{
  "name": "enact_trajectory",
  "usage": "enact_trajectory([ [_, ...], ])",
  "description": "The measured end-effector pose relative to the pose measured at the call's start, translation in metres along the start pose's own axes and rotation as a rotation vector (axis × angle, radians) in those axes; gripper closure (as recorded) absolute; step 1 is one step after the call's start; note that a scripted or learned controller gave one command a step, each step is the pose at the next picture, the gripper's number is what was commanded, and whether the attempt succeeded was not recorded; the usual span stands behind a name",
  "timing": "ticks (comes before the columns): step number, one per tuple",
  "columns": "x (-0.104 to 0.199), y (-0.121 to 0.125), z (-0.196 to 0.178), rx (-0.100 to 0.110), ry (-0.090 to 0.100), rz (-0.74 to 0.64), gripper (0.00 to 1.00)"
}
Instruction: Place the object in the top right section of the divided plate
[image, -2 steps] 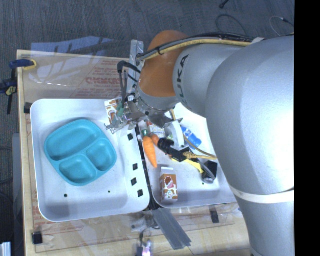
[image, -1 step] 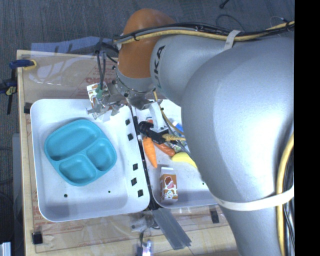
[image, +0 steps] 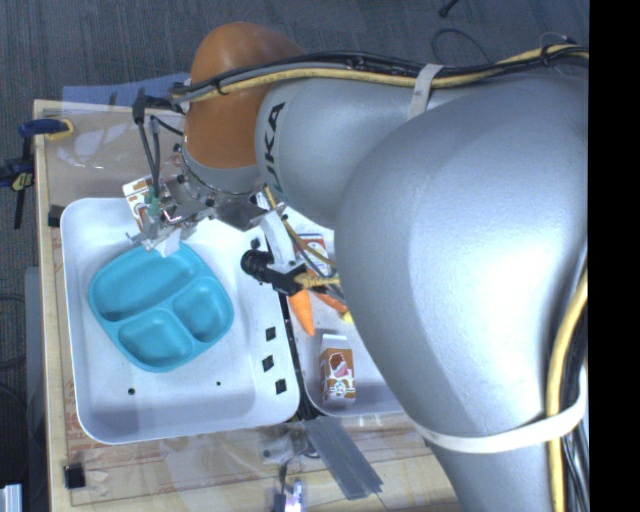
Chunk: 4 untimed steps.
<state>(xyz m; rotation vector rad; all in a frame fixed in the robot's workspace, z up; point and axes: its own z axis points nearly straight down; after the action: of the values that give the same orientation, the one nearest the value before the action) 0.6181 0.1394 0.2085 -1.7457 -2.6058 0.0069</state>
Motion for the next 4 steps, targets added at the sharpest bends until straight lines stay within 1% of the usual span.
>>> enact_trajectory([
  [1, 0.042, -0.024, -0.002, -0.001, -0.002, -0.003, 1.0],
  [2, 0.044, -0.053, 0.007, 0.0, -0.002, -0.019, 1.0],
  [3, 0.044, -0.068, 0.009, 0.001, -0.002, -0.009, 1.0],
  [4, 0.043, -0.07, 0.012, 0.0, -0.001, -0.012, 1.0],
])
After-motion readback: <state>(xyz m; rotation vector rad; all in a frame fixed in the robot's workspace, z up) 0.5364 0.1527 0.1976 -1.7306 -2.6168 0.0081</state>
